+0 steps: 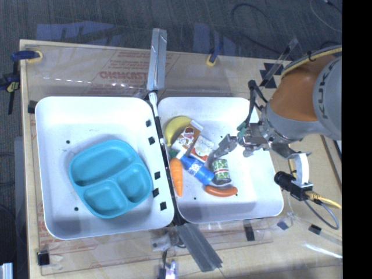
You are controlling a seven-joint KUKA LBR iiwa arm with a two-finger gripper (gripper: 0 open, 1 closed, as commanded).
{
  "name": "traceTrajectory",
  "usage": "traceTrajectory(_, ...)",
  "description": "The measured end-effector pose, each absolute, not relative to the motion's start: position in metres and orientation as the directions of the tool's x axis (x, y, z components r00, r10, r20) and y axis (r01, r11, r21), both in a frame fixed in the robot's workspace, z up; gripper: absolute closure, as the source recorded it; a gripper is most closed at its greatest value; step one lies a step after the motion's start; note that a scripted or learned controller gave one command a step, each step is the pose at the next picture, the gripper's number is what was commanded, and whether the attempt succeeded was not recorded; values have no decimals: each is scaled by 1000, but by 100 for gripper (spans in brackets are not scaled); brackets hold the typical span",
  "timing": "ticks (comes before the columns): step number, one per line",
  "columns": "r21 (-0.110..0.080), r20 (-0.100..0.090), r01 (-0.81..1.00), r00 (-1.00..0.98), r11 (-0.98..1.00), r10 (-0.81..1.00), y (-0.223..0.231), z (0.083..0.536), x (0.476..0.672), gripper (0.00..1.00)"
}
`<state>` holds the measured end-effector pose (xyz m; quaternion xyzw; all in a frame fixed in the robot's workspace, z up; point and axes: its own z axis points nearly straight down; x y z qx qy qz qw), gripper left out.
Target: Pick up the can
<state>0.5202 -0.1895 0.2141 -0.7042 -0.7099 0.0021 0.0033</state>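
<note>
My claw (224,148) hangs just at twelve o'clock of the can (221,170), which stands in the right bin (256,199); how wide it stands I cannot tell, and nothing shows between its tips. I judge this the approach; next comes lowering squarely over the can. One can, one banana (176,127), one carrot (176,176), one sausage (221,191), one bottle (197,170), one blue tray (110,178).

The arm (302,97) reaches in from the right, its orange band above the wrist, bent down over the right side of the bench. The gripper (224,147) points left and downward, fingers slanting low, tips close together.
</note>
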Motion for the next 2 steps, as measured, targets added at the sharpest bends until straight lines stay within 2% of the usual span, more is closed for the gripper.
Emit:
traceTrajectory(1, 13, -3, 983, -186, 186, 983, -194, 112, 534, 0)
traceTrajectory(2, 29, -6, 978, -206, 206, 979, -206, 106, 530, 0)
